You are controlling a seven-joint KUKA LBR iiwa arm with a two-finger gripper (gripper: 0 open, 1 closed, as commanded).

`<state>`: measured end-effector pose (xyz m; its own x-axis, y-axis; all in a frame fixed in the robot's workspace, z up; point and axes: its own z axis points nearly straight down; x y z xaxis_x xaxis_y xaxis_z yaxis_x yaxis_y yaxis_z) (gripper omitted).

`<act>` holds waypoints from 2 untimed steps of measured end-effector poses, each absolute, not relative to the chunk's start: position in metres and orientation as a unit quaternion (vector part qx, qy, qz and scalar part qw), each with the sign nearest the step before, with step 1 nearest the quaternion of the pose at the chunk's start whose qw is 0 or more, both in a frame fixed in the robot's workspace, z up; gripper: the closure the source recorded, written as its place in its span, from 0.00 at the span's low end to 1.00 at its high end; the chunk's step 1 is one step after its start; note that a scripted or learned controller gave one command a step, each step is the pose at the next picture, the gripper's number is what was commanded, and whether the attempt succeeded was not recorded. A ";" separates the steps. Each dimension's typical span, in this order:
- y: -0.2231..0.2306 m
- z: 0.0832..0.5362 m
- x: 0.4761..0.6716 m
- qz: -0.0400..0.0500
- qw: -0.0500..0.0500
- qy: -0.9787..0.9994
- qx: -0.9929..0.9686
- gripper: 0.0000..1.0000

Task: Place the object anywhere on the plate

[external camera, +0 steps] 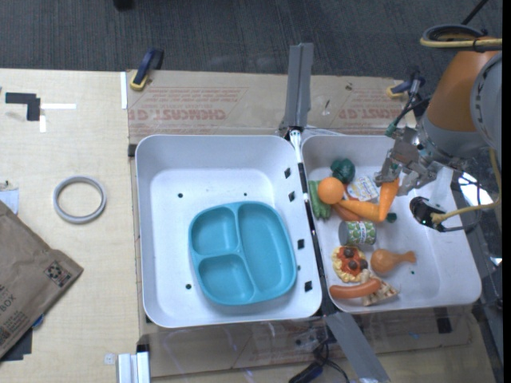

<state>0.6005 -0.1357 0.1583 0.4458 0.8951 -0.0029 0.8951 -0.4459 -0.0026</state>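
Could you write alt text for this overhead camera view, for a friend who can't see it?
A robot arm's pincer holds an orange toy carrot upright between its fingers, above the right bin of toy food, including an orange, a can and a hot dog. The left bin holds a blue divided plate, with nothing on it.

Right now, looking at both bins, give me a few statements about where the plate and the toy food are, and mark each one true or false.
1. The blue plate lies in the left bin. True.
2. A carrot hangs between the gripper fingers. True.
3. The plate already holds a piece of food. False: its three compartments are bare.
4. The hot dog lies at the right bin's front edge. True.
5. The tape ring sits inside the left bin. False: it lies on the bench, left of it.
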 end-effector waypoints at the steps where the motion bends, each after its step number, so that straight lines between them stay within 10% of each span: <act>1: -0.059 0.191 0.568 0.002 0.001 -0.590 -0.807 1.00; 2: 0.002 0.191 0.531 0.002 0.001 -0.577 -0.816 1.00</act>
<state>0.5308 0.0015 0.1905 0.3332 0.9428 -0.0020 0.9428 -0.3332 -0.0040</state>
